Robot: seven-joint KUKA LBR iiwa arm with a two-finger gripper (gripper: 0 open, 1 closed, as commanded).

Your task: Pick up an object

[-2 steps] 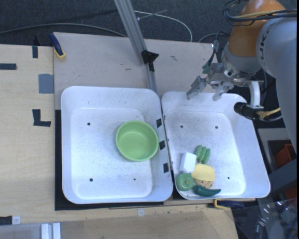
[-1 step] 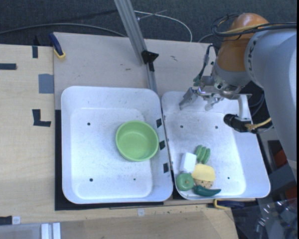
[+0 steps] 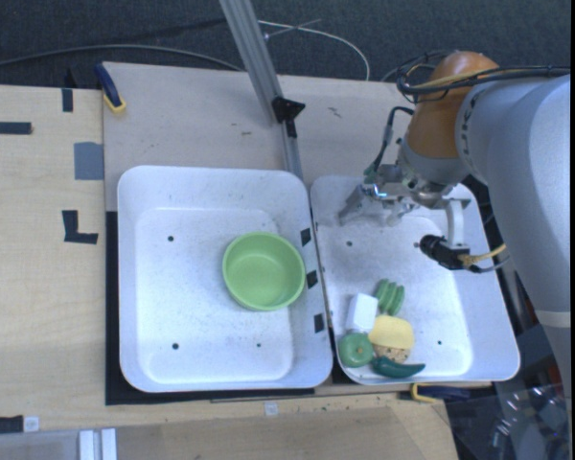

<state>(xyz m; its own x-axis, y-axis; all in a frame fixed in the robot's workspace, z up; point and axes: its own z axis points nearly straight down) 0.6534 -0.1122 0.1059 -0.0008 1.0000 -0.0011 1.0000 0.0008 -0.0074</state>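
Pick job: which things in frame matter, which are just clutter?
Job: gripper; right bin with white block, yellow piece, green ball, green ridged piece, dark green piece; green bowl.
Clutter: metal pole, cable, blue clamp.

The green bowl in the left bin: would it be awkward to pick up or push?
The green bowl looks like thin plastic, so probably light and stiff. Sitting upright on the left bin, it would likely slide rather than tip. Its rounded rim may slip from a pinch.
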